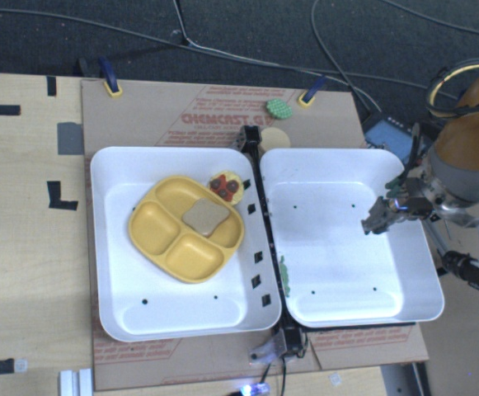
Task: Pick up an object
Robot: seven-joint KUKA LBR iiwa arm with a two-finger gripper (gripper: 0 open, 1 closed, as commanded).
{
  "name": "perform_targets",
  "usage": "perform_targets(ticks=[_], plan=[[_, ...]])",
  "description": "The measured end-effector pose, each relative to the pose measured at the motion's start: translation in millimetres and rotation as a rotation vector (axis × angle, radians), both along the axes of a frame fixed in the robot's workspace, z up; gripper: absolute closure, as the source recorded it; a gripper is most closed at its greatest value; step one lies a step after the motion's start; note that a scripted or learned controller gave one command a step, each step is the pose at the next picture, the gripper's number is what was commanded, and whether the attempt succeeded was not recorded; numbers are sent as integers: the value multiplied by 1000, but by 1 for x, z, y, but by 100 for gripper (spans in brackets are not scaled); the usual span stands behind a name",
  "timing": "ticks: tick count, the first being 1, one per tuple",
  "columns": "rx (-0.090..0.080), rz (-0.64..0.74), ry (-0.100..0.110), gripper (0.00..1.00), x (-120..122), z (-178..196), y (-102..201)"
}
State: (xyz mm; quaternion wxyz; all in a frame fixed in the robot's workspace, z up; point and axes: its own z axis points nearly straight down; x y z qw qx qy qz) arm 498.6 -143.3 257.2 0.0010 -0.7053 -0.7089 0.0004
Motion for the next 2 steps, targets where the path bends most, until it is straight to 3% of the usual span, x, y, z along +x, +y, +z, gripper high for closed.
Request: perform_targets(ticks=[2], plan=[[1,2,1,100,10,-26,103]])
